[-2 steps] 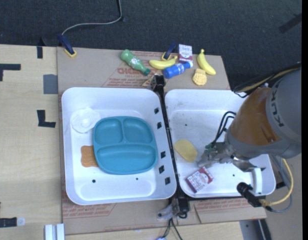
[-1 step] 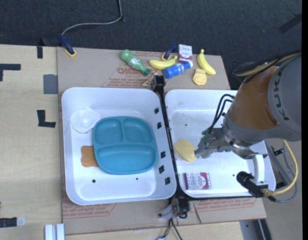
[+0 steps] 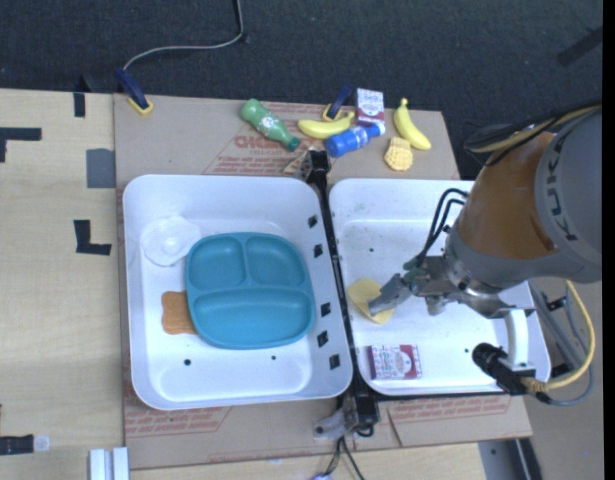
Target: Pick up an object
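- The hand point(image 3: 387, 301) hangs low at the left end of the right bin point(image 3: 387, 190), close to the wall it shares with the left bin point(image 3: 137, 268); its dark fingers reach down onto a pale yellow piece point(image 3: 365, 294), but I cannot tell whether they are apart or closed on it.
- That yellow piece lies on the right bin's floor just beside the dividing wall, so there is little room on its left; the floor behind it, toward the far rim, is open.
- A small red and white packet point(image 3: 394, 361) lies flat near the front rim of the same bin, apart from the yellow piece.
- The arm point(image 3: 517, 228), grey with an orange band, covers the right part of this bin.
- In the left bin a blue divided plate point(image 3: 251, 289) takes up the middle, overlapping an orange flat piece point(image 3: 173, 312) at its left; a clear round lid or cup point(image 3: 166, 239) sits near the plate's far left corner.
- On the desk point(image 3: 37, 268) behind the bins lie a green bottle point(image 3: 268, 124), two toy bananas point(image 3: 323, 126) point(image 3: 411, 128), a blue bottle point(image 3: 347, 141), a small carton point(image 3: 370, 104) and a yellow wedge point(image 3: 398, 154), all outside the rims.
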Controlling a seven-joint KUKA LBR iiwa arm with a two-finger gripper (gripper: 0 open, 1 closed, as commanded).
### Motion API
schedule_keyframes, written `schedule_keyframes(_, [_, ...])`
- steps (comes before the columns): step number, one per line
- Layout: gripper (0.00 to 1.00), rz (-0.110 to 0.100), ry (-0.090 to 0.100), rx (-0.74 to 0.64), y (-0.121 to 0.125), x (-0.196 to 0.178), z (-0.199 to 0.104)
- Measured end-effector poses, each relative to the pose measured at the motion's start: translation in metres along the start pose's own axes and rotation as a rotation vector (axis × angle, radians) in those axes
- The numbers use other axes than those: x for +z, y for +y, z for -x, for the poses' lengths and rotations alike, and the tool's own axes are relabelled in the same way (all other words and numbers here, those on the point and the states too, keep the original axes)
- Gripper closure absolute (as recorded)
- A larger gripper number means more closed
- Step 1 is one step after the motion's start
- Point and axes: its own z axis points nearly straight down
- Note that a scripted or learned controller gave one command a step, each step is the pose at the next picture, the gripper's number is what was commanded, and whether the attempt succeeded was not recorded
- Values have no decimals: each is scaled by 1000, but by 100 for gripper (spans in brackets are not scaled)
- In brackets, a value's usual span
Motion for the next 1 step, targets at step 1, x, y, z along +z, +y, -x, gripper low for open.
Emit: schedule_keyframes(1, [0,5,-1,0,34,98,28])
